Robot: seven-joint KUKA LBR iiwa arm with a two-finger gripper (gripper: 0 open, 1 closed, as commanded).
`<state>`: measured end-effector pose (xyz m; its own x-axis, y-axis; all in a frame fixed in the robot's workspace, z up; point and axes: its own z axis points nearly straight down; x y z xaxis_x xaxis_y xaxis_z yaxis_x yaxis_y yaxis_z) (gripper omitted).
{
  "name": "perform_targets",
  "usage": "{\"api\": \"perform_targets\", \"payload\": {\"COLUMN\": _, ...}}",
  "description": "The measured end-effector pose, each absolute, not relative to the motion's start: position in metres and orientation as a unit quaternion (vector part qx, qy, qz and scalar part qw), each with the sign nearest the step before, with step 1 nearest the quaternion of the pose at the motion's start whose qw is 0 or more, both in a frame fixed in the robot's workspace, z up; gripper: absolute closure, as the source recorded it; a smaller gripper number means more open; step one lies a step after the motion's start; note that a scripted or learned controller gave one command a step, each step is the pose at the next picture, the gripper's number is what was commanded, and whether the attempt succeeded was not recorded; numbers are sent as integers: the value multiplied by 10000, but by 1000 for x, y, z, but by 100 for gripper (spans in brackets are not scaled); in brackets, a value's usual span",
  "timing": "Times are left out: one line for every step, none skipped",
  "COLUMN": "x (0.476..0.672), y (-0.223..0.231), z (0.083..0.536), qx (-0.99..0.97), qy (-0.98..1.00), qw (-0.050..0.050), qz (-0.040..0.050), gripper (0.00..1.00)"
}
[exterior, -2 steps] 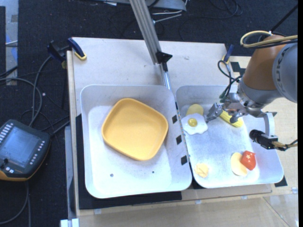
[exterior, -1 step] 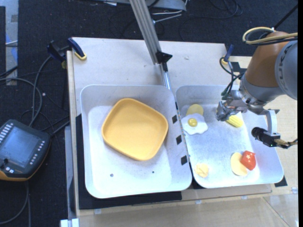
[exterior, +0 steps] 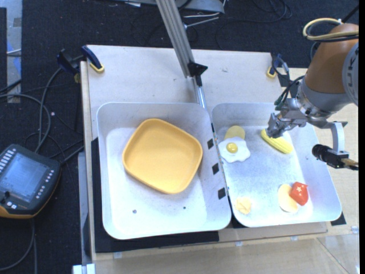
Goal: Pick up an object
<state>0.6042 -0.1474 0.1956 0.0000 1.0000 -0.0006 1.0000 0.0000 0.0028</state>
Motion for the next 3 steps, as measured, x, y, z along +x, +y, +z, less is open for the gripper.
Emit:
{"api": "perform_targets", "payload": {"x": 605, "y": -147, "z": 238, "qx": 7070, "qy": 7072, "qw": 14, "qz": 11, "gripper": 100}}
{"api": "perform_targets", "payload": {"x": 587, "y": -92, "z": 229, "qx": 7055, "qy": 7087, "qw": -8, "qz": 1, "gripper": 100}}
{"api": "perform_targets", "payload": {"x": 579, "y": -39, "z": 224, "qx": 7055, "qy": 7087, "qw": -8, "qz": 1, "gripper": 100}}
